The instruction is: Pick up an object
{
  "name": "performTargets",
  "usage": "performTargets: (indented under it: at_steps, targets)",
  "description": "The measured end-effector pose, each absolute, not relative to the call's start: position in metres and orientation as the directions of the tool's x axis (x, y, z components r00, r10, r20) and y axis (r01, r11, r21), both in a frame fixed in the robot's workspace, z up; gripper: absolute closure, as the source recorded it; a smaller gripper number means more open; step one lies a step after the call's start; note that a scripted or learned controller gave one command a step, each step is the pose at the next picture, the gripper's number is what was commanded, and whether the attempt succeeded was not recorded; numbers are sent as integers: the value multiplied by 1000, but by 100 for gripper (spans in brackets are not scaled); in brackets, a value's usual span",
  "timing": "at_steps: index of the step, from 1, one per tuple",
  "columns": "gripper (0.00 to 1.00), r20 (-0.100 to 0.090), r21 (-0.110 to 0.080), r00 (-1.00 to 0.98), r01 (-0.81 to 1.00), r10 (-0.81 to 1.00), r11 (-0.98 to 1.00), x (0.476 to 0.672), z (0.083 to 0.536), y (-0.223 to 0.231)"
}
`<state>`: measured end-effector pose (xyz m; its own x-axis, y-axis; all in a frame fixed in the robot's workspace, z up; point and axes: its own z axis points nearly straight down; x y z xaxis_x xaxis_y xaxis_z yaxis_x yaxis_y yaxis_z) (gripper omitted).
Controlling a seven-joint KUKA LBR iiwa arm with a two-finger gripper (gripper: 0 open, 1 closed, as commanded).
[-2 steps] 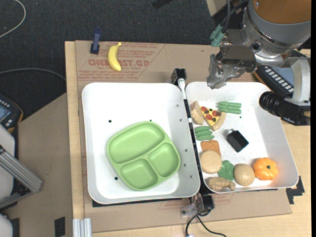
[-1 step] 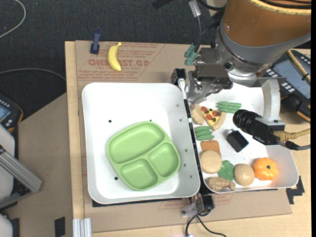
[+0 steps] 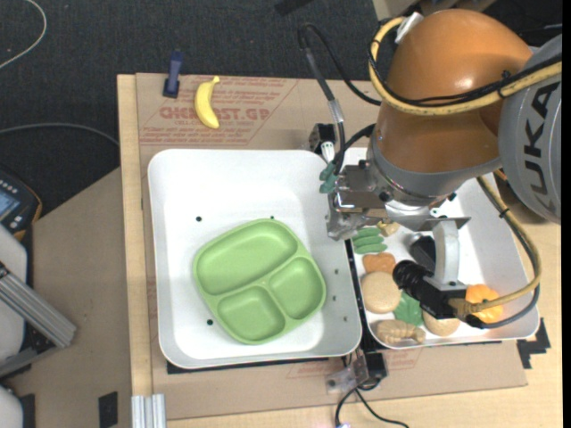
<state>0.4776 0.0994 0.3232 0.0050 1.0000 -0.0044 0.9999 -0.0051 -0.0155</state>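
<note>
My gripper [image 3: 342, 214] hangs low over the left edge of the right bin [image 3: 510, 239], close to the wall shared by the two bins. Just below it in that bin lies a green ridged toy [image 3: 367, 238]. Beneath that are an orange piece [image 3: 379, 263], a tan round piece [image 3: 381, 293], a small green leaf-like piece [image 3: 410, 309] and a tan lumpy piece [image 3: 398, 332]. The arm's big orange and grey body hides the upper part of this bin. The left bin [image 3: 178, 185] holds a green divided plate [image 3: 259, 280].
A yellow banana [image 3: 207, 102] and a small blue object [image 3: 173, 75] lie on the cardboard behind the left bin, outside both bins. Cables run along the bench's back edge and over the arm.
</note>
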Motion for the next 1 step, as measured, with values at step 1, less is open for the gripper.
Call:
performTargets:
  at_steps: [1]
  targets:
    - [100, 3, 20, 5, 1000, 1000, -5, 480, 471, 59]
